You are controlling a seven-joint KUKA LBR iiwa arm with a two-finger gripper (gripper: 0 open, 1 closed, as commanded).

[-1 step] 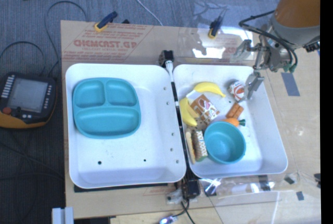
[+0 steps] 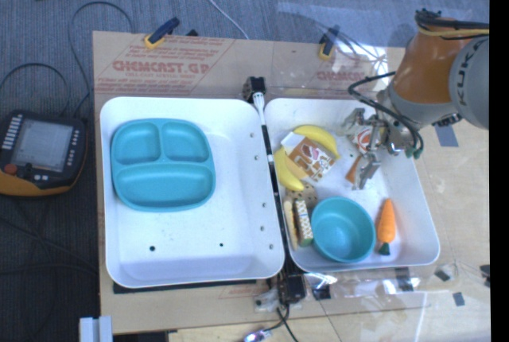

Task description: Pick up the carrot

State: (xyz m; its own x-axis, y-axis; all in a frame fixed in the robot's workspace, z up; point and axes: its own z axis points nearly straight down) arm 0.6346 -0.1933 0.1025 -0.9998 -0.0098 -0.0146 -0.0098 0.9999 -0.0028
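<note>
The carrot (image 2: 386, 223) is orange with a green top pointing toward the front. It lies in the front right corner of the right bin (image 2: 425, 213), just right of a blue bowl (image 2: 342, 229). My gripper (image 2: 362, 171) hangs over the middle of the same bin, behind and a little left of the carrot and well apart from it. Its fingers point down to the front left, stand slightly open and hold nothing.
A banana (image 2: 288, 172) with a snack packet (image 2: 308, 157) on it lies left of the gripper. A wrapped bar (image 2: 301, 221) sits beside the bowl. The left bin (image 2: 238, 237) holds a blue divided plate (image 2: 163, 163). A teach pendant (image 2: 40, 153) lies off the bench at left.
</note>
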